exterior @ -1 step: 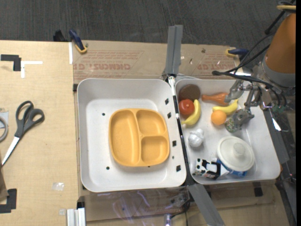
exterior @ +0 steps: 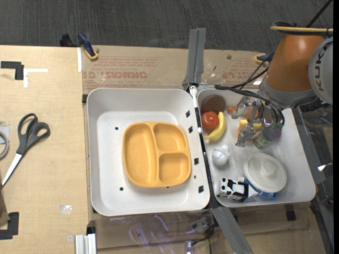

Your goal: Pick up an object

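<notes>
Apparently the gripper (exterior: 251,126) hangs low among right bin (exterior: 296,163) clutter.

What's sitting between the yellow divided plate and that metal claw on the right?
In the camera view, the bins' adjoining walls, then a red tomato-like toy and a banana, lie between the yellow plate and the gripper.

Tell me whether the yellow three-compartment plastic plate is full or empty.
Empty. The yellow three-compartment plastic plate lies flat in the left white bin, and all three compartments show bare yellow plastic.
</notes>
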Tool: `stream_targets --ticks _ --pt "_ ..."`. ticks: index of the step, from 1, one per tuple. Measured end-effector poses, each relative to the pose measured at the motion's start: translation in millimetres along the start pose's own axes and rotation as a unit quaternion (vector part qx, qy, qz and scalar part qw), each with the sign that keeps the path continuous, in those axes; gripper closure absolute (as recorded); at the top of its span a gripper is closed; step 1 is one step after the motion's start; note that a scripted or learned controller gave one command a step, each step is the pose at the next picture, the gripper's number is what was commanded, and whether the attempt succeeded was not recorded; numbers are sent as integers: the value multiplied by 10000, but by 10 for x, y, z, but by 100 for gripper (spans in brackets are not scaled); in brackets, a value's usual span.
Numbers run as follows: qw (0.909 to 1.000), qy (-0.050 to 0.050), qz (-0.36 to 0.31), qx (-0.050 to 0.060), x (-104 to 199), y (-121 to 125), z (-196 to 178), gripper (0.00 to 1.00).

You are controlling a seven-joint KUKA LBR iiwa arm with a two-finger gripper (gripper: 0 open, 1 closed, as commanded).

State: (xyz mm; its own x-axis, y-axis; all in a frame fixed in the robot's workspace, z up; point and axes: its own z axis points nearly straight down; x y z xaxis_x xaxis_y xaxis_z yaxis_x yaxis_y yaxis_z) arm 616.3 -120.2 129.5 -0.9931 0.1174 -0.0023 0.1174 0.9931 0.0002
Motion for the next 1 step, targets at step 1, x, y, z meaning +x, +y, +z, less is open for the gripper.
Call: stream_targets --ticks 1 --pt "9984 20 560 -1 -380 37 330 0"
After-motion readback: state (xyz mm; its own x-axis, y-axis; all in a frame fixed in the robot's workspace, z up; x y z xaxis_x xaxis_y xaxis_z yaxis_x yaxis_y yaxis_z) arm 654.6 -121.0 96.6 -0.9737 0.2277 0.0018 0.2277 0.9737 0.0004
